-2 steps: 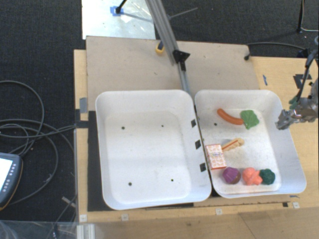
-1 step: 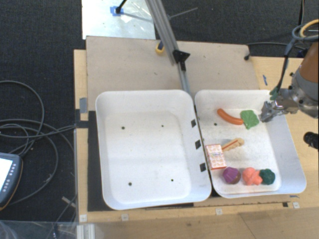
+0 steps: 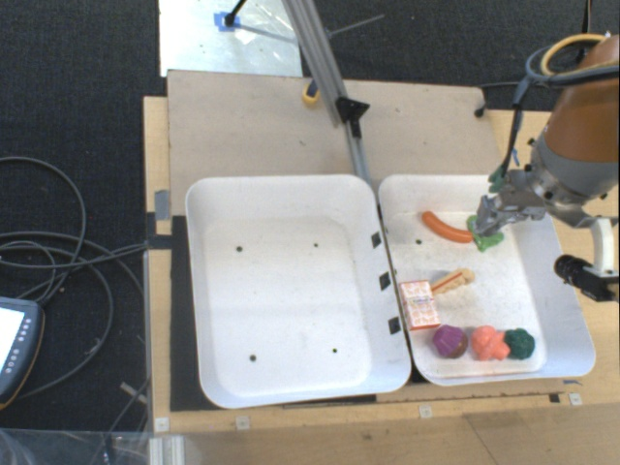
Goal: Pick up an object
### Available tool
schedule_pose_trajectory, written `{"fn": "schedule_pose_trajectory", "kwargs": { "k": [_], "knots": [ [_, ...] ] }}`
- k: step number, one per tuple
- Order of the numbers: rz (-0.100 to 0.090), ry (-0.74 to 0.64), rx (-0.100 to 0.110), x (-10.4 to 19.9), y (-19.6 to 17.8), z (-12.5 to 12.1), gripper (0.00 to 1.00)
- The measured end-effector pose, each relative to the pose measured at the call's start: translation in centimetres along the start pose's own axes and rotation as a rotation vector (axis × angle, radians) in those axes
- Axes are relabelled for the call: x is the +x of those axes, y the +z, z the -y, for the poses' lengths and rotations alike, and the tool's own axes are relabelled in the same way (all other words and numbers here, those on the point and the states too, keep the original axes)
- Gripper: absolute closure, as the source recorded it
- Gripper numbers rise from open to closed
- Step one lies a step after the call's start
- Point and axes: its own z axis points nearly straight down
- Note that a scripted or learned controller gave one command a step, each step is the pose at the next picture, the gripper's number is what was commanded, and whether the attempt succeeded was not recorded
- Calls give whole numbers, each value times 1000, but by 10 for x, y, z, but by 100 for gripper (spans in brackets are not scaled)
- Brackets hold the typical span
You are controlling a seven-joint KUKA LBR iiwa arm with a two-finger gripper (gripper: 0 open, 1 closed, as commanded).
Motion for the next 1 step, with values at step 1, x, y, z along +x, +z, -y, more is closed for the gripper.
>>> {"fn": "schedule_pose_trajectory", "kwargs": {
  "k": [1],
  "knots": [
    [-1,-1,0,59,9,-9,100]
  ]
}}
